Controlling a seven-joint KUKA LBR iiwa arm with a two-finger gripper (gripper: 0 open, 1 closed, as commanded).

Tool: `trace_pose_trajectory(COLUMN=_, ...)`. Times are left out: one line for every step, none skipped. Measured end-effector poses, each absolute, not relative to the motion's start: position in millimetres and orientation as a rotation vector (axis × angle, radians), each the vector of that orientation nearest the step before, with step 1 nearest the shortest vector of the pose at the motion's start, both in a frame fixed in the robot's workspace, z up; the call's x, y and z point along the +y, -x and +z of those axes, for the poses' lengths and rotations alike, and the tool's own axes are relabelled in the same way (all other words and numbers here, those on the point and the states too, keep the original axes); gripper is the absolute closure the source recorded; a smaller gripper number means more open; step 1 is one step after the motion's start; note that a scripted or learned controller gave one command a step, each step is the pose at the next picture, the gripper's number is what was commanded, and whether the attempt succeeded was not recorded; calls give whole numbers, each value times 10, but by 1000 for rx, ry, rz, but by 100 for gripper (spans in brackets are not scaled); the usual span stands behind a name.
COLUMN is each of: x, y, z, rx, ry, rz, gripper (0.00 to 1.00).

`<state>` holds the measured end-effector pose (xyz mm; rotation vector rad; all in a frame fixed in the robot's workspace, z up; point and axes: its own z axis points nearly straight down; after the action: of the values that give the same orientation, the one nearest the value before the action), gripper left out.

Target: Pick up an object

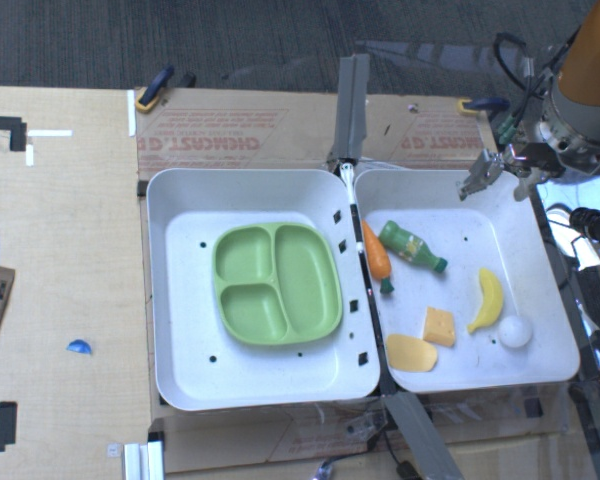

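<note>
Your gripper (pixel 502 175) hangs over the right bin's (pixel 540 368) far right corner, its 2 fingers spread apart with nothing between them. Below and left of it lie the green bottle (pixel 412 246) and carrot (pixel 377 255); the banana (pixel 488 300) sits almost straight below.

The divided plate (pixel 278 283) lies in the left bin (pixel 170 268). In the right bin (pixel 540 363), the carrot (pixel 377 255) lies just left of the bottle (pixel 412 246); the banana (pixel 488 300), ball (pixel 514 332) and two cheese pieces (pixel 439 326) lie nearer the front than the bottle.
</note>
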<state>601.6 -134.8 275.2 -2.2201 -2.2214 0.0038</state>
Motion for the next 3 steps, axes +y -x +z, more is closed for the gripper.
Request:
trace_pose_trajectory(x=-956, y=-5838, z=1022, rx=-2415, ry=2011, rz=0, gripper=0)
trace_pose_trajectory(x=-955, y=-5837, z=1021, rx=-2416, ry=2010, rz=1, gripper=0)
trace_pose_trajectory(x=-968, y=-5838, z=1111, rx=-2412, ry=2015, rz=1, gripper=100)
